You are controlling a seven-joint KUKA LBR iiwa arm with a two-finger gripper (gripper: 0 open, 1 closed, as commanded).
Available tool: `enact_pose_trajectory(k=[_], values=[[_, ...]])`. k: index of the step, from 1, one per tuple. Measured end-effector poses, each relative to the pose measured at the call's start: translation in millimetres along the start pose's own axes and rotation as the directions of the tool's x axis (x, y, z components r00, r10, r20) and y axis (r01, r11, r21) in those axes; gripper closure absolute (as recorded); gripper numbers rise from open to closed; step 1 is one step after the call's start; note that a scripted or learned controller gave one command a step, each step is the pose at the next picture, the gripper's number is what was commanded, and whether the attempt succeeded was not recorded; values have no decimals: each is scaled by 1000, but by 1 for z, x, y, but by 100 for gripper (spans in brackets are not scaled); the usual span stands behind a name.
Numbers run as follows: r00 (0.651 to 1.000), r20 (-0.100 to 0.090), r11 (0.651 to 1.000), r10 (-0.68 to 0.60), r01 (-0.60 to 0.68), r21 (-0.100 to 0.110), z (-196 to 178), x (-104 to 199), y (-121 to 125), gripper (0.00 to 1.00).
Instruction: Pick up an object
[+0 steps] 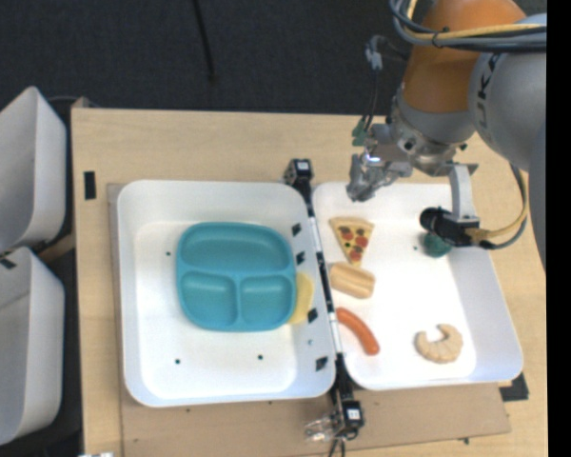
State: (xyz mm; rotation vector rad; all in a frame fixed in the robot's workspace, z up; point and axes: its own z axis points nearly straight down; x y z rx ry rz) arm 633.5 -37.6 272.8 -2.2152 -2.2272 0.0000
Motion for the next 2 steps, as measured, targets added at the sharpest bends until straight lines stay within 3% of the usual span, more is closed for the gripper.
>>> enact_pose_trajectory(k=[1, 2], values=[[1000, 0, 1000, -1, 1, 0, 3, 44, -7, 100], [1000, -1, 1000, 0, 0, 1, 16, 90, -30, 100]])
